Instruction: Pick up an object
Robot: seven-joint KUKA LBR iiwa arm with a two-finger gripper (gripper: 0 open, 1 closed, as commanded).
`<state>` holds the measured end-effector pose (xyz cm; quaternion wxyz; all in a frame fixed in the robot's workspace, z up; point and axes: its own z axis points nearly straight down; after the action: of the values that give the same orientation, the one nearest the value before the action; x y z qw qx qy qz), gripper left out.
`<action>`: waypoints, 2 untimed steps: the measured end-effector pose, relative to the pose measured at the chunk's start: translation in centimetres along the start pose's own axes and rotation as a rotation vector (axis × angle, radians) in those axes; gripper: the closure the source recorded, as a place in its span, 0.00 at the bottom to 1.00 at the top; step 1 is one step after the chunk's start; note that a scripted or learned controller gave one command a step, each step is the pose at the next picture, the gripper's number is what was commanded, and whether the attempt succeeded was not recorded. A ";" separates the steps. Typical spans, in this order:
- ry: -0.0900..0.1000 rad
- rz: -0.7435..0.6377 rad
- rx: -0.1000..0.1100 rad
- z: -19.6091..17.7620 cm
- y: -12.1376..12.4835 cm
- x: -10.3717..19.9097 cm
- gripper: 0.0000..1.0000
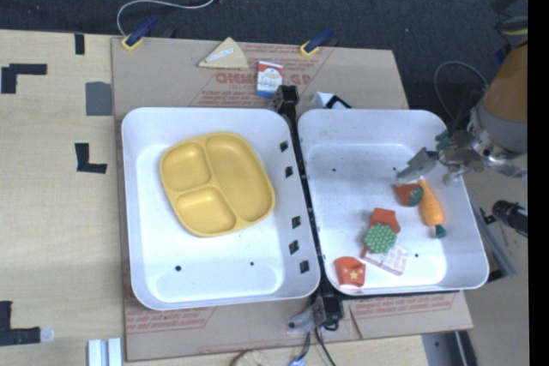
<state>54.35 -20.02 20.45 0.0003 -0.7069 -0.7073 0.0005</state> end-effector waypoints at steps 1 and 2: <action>0.002 -0.001 -0.002 11.8 -1.3 7.6 0.00; -0.002 0.001 -0.005 11.8 -5.8 4.7 0.00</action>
<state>48.49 -15.35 8.63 -0.0022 -0.7072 -0.7070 -0.0007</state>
